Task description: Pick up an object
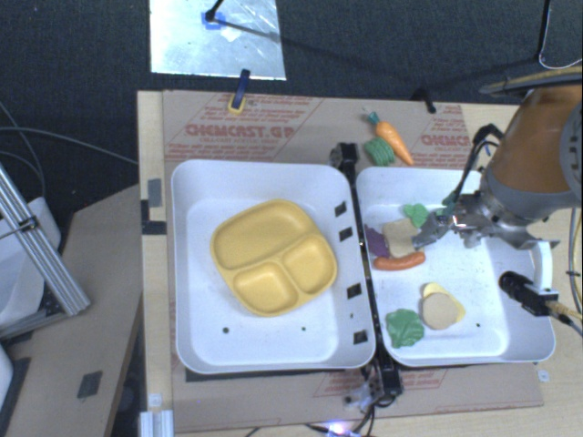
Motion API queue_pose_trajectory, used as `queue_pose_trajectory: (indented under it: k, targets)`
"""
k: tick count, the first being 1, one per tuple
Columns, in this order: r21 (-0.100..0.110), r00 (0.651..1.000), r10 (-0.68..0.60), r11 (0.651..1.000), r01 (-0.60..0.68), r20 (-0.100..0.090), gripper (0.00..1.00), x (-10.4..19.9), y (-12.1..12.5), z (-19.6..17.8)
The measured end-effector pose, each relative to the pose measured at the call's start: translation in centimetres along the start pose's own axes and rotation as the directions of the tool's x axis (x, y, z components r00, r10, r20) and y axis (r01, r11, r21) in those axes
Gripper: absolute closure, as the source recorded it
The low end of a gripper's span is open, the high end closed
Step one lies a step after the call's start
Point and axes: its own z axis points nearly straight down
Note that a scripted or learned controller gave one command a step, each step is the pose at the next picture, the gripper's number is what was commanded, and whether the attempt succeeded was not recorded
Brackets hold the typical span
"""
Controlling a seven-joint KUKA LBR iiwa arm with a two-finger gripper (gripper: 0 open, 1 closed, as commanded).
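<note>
**Gripper low over the right bin's food pile**

We see the arm [537, 153] reaching in from three o'clock, its gripper [435, 232] down in the right bin [519, 335] — whether it is clenched or released we cannot tell. Its tip sits just beside the tan slice [399, 236], with the green piece [416, 214] at its eleven o'clock and the sausage [399, 262] at seven. Toward six o'clock lie the round cookie [441, 309] and a leafy green [404, 327]. The left bin [196, 335] holds a yellow tray [273, 256]. A carrot [393, 138] lies outside, at twelve.
</note>
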Motion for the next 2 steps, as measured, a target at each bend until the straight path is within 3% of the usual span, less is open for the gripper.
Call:
queue_pose_trajectory:
  k: [1,2]
  targets:
    - [-0.01,1.0,-0.005,1.0,0.005,-0.002,0.0,3.8,-6.2,-11.3]
    - [-0.016,1.0,-0.014,1.0,0.014,-0.004,0.0,14.7,-2.8,-23.1]
